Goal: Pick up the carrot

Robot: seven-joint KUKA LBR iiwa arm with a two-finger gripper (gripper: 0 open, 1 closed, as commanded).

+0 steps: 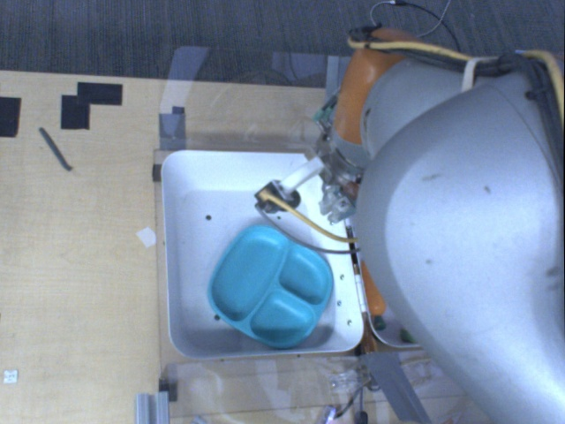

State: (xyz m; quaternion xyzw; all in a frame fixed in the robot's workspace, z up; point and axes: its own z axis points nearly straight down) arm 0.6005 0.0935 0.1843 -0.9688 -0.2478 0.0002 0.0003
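Evidently the jaws (apart or together? cannot tell) hang over the bin (187, 263) holding a blue plate (265, 283).

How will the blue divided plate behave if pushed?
The blue divided plate looks like rigid moulded plastic, so probably stiff and light. It lies flat on the smooth floor of the white bin, so it would likely slide, not tip. Its edge is near the bin's front wall, which may stop it.

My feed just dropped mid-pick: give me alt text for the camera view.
The grey arm covers most of the right bin, where an orange sliver, perhaps the carrot, shows beside it. The gripper hangs above the left bin's right wall; a teal divided plate lies in that bin.
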